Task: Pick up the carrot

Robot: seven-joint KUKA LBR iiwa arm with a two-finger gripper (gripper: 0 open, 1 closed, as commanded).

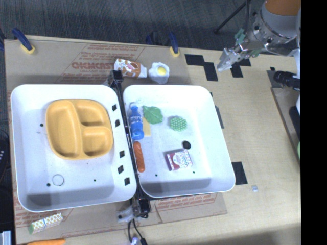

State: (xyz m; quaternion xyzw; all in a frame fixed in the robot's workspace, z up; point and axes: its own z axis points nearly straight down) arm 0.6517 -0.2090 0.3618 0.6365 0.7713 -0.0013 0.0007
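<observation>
Up at the top right the claw (228,59) hangs over bare bench beyond the right bin (217,137), open or shut I cannot tell, while the carrot (139,156) lies along that bin's left wall, below the blue bottle (135,121).

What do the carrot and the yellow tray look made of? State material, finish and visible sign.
Carrot: probably toy plastic, smooth; uniform orange with a faint sheen. Yellow tray: likely molded plastic, matte; rounded compartments, even color, soft highlights. Neither is certain from this view.
</observation>
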